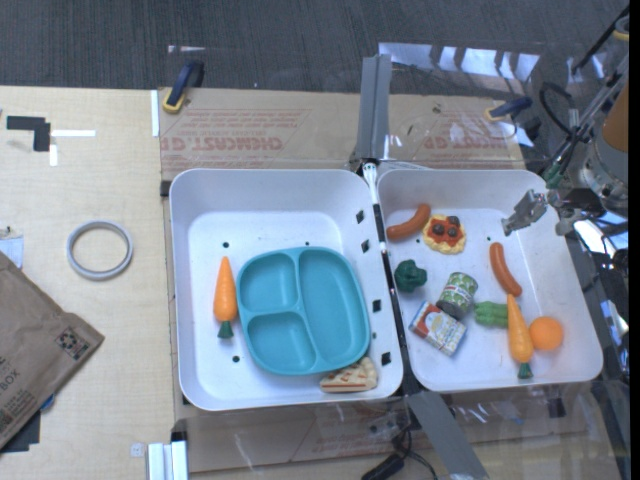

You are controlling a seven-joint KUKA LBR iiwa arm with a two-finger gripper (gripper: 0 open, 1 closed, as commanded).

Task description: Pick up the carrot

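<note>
we saw the grey two-finger gripper [524, 211] over the right white bin [585, 368], its fingers unclear to us; an orange plastic carrot [225, 289] lay beside the teal divided plate [303, 310].

Robotics lab: bench [80, 168] with two white bins [190, 268], tape roll [100, 249], clamps [183, 85].

Far left of the claw [540, 211], the cardboard sheet [262, 128] behind the bins bears red, inverted "CHEMCAST". Farther left, the brown box [30, 353] reads "BOX".
</note>
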